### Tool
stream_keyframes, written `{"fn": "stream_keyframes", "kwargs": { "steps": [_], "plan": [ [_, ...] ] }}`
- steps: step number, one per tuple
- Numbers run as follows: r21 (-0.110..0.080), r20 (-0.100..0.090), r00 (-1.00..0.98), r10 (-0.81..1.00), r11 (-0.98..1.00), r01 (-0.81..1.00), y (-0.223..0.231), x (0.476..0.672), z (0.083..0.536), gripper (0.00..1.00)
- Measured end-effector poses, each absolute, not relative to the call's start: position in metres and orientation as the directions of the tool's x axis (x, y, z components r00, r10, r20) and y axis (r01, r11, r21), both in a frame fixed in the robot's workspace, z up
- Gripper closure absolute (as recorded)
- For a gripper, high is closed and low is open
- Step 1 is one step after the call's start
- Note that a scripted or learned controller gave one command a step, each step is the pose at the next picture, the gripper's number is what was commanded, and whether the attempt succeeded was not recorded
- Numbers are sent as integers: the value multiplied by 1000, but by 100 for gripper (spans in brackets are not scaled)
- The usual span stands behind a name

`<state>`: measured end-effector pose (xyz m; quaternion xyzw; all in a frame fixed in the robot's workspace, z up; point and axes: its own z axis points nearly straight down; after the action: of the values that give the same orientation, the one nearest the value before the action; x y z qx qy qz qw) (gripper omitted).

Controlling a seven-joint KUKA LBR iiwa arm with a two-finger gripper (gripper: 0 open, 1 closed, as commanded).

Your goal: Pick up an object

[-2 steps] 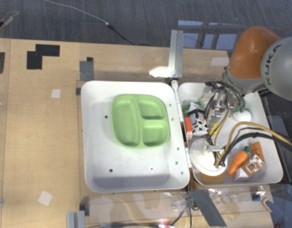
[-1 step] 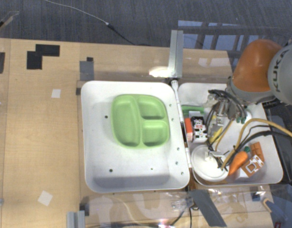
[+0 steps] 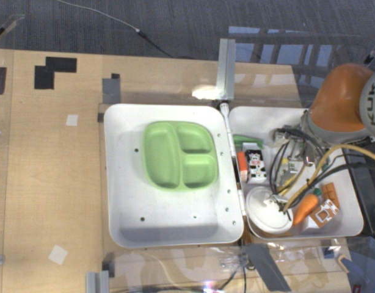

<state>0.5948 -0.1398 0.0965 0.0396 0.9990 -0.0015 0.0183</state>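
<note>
Two shallow white plastic bins side by side on light wood bench [image 3: 47,182].

Left bin [image 3: 132,224]: light-green three-compartment plastic tray [image 3: 178,154], lying flat, approx. centre, slightly toward far edge.

Right bin [image 3: 352,221]: grey arm w/ orange band [image 3: 337,99] reaching in from right, w/ black and yellow cables [image 3: 309,173] hanging over bin interior. Gripper [image 3: 279,201] down low amid cables, just above near-left part of bin; grip state: cannot tell, hidden by cables.

Contents, right bin:
- round white plastic bowl [image 3: 267,211], near-left corner, directly under gripper.
- orange plastic carrot [image 3: 306,207], just right of bowl, tilted.
- small orange-and-white printed box [image 3: 327,207], beside carrot, toward right.
- green-topped white packet w/ red-black print [image 3: 251,157], against left wall, far of bowl.
</note>
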Motion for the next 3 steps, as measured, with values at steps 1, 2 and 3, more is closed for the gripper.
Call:
{"fn": "stream_keyframes", "kwargs": {
  "steps": [1,2,3],
  "plan": [
    [-1,-41,-996,73,997,73,-138,597,110,100],
    [-2,-42,-996,73,997,73,-138,598,110,0],
    [-20,-24,-974,224,974,224,-111,612,95,0]
  ]
}}
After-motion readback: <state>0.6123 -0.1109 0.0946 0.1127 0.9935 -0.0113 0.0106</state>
